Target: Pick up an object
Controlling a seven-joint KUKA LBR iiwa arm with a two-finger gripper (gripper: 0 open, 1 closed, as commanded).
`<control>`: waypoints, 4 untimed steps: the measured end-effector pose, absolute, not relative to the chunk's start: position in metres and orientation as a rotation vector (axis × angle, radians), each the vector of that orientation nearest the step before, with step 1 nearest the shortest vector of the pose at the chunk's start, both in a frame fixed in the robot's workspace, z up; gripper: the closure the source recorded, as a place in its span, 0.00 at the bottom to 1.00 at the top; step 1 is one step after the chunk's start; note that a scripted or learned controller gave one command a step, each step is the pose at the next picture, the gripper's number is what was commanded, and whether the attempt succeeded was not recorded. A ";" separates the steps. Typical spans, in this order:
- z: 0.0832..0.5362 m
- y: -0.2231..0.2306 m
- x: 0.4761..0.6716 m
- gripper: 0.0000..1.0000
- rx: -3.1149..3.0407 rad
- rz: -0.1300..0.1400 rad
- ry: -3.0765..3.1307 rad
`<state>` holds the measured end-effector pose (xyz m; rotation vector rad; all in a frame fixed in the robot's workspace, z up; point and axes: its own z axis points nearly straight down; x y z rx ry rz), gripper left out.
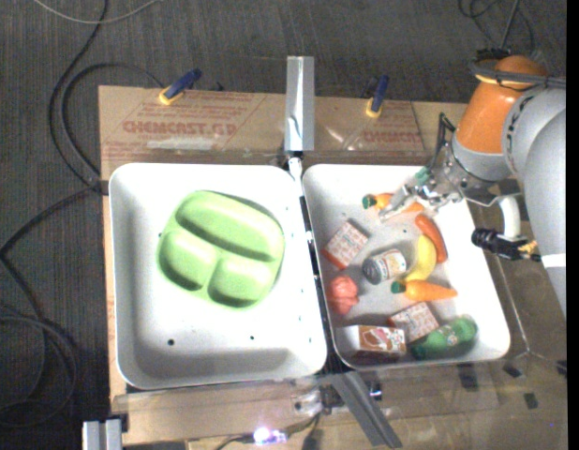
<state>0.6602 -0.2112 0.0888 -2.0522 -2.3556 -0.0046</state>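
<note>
Two shallow white bins are seen side by side on the bench. The left bin (130,345) is taken up largely by a big green moulded shape (222,247), lying near its middle. The right bin (496,331) holds the smaller pieces from which an object is to be picked: a yellow banana (423,257) near the centre, with a red-orange pepper-like piece (433,236) just beside it on the right; an orange carrot (426,291) lying crosswise just nearer than the banana; a green vegetable (447,337) at the near right corner; a brown carton (381,340) beside it on the left; a small printed box (347,244) toward the left wall; a tin can (386,267) on its side between that box and the banana; and a pink rounded lump (342,293) near the left wall. The arm (514,129) is reached in from the right, and its gripper (413,193) is placed low over the far part of the right bin, close to a small orange item (381,200) lying there. Whether the claw is released or clenched cannot be told, as its tips are too small and cluttered to be read. Nothing is seen lifted clear of the bin, so the pick is judged not yet done: a grasp is to be secured and the object raised.
</note>
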 end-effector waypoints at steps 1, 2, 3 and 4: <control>0.094 -0.213 0.658 1.00 -2.048 0.007 -2.356; 0.094 -0.212 0.658 0.00 -2.047 0.005 -2.356; 0.088 -0.204 0.626 0.00 -2.007 0.000 -2.426; 0.098 -0.202 0.627 1.00 -2.007 -0.008 -2.425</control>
